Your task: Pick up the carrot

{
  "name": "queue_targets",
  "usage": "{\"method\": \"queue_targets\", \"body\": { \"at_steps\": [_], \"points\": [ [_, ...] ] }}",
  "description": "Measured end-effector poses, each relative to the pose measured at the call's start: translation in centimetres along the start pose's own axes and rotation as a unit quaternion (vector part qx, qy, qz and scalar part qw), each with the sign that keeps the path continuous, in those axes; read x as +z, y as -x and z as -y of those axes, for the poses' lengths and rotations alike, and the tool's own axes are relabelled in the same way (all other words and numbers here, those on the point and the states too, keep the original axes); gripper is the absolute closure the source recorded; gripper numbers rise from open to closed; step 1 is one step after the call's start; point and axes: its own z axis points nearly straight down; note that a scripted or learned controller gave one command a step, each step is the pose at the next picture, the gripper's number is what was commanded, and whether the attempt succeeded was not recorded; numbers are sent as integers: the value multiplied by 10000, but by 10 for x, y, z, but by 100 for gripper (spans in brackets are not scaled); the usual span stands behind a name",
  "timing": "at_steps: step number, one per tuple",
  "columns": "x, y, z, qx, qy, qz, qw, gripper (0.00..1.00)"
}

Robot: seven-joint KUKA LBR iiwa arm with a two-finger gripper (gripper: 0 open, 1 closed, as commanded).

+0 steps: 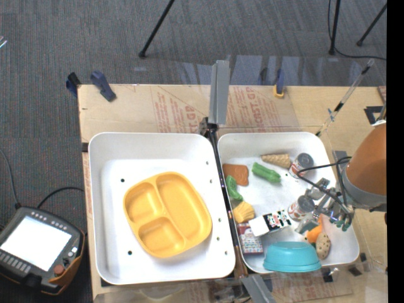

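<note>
While jaws (317,223) sit over carrot (314,233), grip unclear | right bin (278,141): teal bowl (291,257) | left bin (151,145): yellow tray (167,214)

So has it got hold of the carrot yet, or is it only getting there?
Done: the arm has reached into the right bin, and its gripper sits low, right beside the carrot. In hand: it seems to be closing in on the carrot, which lies on the bin floor next to the blue bowl. I cannot tell whether the carrot is gripped. Left: a clear grip, then the lift.
</note>
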Motion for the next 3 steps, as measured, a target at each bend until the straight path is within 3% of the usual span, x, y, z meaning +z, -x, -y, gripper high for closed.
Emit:
{"method": "queue_targets", "body": {
  "at_steps": [2,3],
  "points": [
    [0,2,2,723,9,9,9974,0],
    [26,-15,20,1071,-121,-344,9936,0]
  ]
}}
